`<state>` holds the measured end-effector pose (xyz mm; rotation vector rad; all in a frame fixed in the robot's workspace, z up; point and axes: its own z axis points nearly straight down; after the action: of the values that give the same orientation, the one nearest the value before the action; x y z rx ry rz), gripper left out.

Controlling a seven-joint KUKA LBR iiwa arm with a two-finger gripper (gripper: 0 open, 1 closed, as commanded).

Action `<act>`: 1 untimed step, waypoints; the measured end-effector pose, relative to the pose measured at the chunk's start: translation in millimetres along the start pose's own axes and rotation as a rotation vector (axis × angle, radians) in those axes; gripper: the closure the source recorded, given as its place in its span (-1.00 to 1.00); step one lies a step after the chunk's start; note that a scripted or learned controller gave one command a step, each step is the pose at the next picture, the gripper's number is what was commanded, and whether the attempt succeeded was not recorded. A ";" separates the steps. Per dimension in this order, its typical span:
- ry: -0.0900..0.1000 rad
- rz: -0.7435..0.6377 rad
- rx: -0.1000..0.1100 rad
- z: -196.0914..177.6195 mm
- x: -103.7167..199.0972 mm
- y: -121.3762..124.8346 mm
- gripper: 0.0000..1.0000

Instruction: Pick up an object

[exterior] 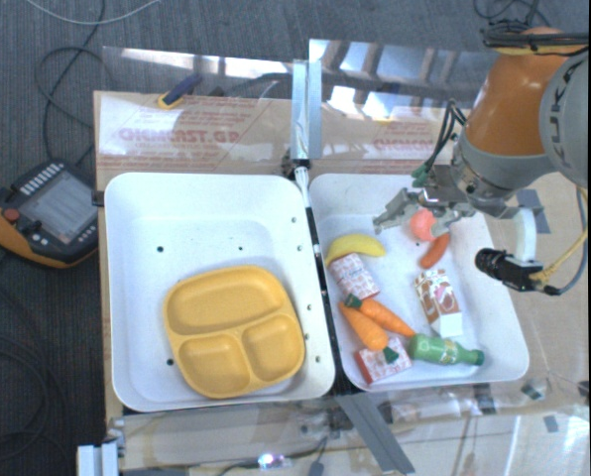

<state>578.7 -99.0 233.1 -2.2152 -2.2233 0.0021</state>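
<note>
Your likeliest target, the pink ball, sits near the back of the right bin directly under the gripper, whose fingers look spread and empty, so it may roll toward the sausage when they close.

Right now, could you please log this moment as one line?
claw: over right bin | beside peach ball | yellow tray: left bin
</note>
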 end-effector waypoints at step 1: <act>-0.001 0.014 -0.008 125.4 -18.3 -17.3 -1.00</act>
<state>561.1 -117.2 107.7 -2.2355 -2.2116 -0.0056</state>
